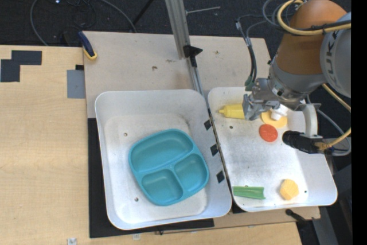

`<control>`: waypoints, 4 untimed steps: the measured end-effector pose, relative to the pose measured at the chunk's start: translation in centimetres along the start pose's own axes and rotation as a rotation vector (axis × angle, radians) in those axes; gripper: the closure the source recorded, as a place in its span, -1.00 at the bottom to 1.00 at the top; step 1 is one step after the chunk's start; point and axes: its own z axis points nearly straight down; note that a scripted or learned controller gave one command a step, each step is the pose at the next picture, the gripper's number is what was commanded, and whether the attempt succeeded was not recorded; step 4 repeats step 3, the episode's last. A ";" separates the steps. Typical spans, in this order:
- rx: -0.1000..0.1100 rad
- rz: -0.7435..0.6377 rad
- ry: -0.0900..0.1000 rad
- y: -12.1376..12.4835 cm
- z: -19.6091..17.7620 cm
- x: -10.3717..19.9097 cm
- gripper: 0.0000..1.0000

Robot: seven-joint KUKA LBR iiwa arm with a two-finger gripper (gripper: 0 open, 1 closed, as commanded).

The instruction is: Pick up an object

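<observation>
2 glossy white bins [114,123]: smooth teal divided plate [167,166], flat green strip [248,193]

One fixed camera looks down at a slant on the bench [40,123], bins [109,123] central, arm [309,37] at two o'clock.

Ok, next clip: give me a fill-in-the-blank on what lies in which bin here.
1. The blue divided tray lies in the ____ bin.
2. The divided tray has ____ compartments.
3. The green piece lies near the right bin's ____ edge.
4. The gripper is above the ____ bin, beside the yellow object.

Missing words: left; three; front; right
</observation>
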 end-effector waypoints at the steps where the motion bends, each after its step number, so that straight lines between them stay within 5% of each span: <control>1: 0.000 0.000 0.000 -0.8 -0.4 5.6 1.00; 3: 0.001 0.000 -0.001 -3.3 1.8 15.1 1.00; 4: 0.001 0.000 -0.001 -3.3 1.8 15.1 1.00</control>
